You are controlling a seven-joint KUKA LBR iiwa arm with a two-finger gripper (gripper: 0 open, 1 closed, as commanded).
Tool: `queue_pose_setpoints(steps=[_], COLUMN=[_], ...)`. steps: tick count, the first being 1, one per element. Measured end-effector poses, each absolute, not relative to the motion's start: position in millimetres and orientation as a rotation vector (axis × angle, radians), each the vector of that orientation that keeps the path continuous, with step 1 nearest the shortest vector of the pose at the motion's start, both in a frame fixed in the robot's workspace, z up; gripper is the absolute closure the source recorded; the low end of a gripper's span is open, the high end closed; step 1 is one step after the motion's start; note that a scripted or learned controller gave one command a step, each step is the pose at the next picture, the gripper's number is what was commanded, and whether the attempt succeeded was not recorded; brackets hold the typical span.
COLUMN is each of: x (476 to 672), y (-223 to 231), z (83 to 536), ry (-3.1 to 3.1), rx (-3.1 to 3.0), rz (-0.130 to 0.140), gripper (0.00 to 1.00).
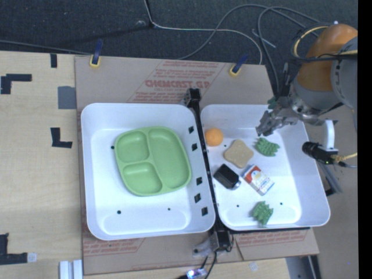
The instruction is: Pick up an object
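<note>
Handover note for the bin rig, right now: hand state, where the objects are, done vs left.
Hand: low over the right bin, at its far side, just above a green toy. Nothing seen held.
Right bin also has an orange ball, tan sponge, black block, red-and-white carton and a second green toy.
Left bin: green divided plate.
Done: approach. Left: grasp and lift.
</note>
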State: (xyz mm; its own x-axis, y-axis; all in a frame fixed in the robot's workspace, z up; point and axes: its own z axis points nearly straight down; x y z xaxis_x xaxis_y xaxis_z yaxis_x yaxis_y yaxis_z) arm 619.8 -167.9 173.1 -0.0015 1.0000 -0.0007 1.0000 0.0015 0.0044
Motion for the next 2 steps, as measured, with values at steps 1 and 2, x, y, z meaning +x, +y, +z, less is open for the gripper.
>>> queue_pose_setpoints(steps=[1,2], x=[620.9,619.2], y=[-167.5,-112.2], z=[222.9,233.1], ry=[2.221,2.228], rx=[2.217,2.216], rz=[0.004,0.002], gripper=[1.0,1.0])
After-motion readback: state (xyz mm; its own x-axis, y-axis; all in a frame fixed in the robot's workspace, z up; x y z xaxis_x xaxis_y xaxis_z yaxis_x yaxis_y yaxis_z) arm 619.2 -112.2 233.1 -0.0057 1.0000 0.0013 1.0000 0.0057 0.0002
